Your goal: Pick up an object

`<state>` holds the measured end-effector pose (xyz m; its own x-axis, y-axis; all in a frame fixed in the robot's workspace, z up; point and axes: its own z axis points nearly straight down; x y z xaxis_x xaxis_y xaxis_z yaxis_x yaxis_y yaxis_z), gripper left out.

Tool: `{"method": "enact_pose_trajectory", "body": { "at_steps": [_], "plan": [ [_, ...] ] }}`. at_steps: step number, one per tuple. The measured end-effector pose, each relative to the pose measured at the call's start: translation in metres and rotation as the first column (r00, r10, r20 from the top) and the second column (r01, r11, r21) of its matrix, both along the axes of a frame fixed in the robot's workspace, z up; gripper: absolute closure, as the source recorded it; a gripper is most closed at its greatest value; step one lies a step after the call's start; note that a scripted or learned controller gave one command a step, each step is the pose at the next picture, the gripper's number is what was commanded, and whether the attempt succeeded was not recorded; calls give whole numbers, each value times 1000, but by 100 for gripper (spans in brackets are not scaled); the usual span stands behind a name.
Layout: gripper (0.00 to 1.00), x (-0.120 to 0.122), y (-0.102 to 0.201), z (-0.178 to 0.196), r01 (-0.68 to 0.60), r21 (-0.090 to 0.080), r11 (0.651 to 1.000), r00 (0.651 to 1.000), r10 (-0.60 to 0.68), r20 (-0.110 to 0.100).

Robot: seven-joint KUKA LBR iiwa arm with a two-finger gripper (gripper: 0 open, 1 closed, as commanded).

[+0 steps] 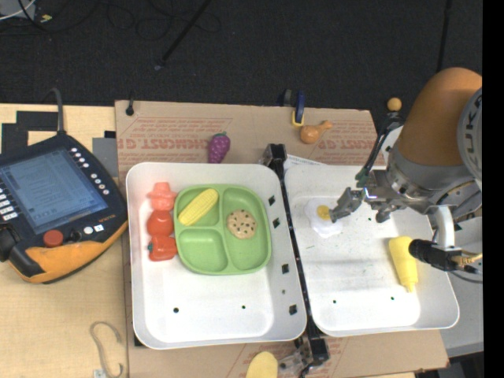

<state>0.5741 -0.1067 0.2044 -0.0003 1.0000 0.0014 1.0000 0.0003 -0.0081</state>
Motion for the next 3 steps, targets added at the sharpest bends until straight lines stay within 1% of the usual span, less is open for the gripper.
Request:
{"method": "enact_pose_trajectory", "body": {
  "at_steps": [1, 2, 3],
  "plan": [
    [0, -6, -1, -63, 0, 0, 1000, 1000, 0, -1],
    [0, -7, 1, -117, 0, 1, 1000, 1000, 0, 1],
    [100, -7, -1, -104, 8, 1, 1000, 1000, -8, 3]
  ]
}}
